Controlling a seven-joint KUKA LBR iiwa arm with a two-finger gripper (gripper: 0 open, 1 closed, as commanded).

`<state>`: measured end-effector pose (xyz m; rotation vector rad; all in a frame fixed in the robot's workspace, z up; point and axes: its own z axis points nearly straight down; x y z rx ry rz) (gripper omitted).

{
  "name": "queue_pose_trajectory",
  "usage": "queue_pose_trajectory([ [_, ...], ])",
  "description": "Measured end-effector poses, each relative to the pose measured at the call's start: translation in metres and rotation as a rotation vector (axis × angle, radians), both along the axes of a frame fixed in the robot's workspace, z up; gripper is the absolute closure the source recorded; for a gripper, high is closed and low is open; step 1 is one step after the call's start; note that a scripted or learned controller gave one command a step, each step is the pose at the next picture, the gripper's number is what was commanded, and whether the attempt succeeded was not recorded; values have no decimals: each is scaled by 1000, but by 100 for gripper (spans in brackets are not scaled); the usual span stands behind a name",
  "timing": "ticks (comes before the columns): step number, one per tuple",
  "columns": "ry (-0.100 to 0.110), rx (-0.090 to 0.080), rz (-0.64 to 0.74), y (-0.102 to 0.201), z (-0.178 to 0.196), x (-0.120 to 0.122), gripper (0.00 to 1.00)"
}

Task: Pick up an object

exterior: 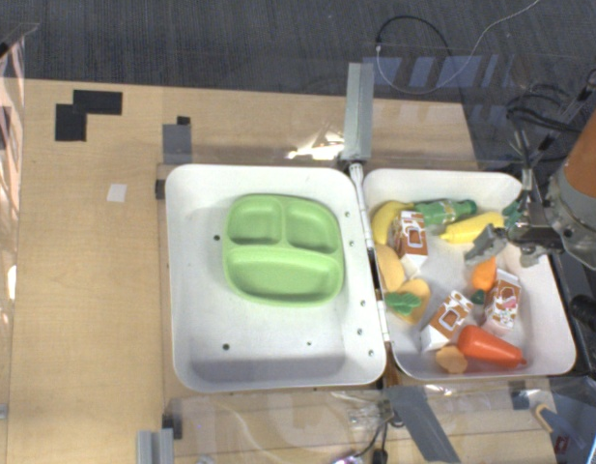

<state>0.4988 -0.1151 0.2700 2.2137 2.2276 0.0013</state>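
Reaching in from the right, the arm (580,177) hangs over the right bin (558,356), tool (491,245) low near the bin's upper right part. Tool fingers look slightly spread, nothing visible between them, though the view is small and dark there, so probably open. Tool tip sits just beside a yellow banana-like toy (468,228) and above a small orange piece (484,275).

Right bin contents: green bottle (442,209) near the top wall, yellow banana (384,220) at upper left, small carton (411,235) next to it, tan piece (391,269) along the left wall, green-topped yellow toy (409,300), two more cartons (452,315) (504,303) lower down, orange carrot (488,346) near the bottom wall, small tan round piece (451,360) touching it.

Left bin (196,356) holds a green divided plate (283,247), flat, upper middle. Both bins sit side by side on the wooden surface (75,307).
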Motion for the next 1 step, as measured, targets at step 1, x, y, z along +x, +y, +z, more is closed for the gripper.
queue_pose_trajectory([
  [1, 3, 1, 6, 17, -85, 38, 0],
])
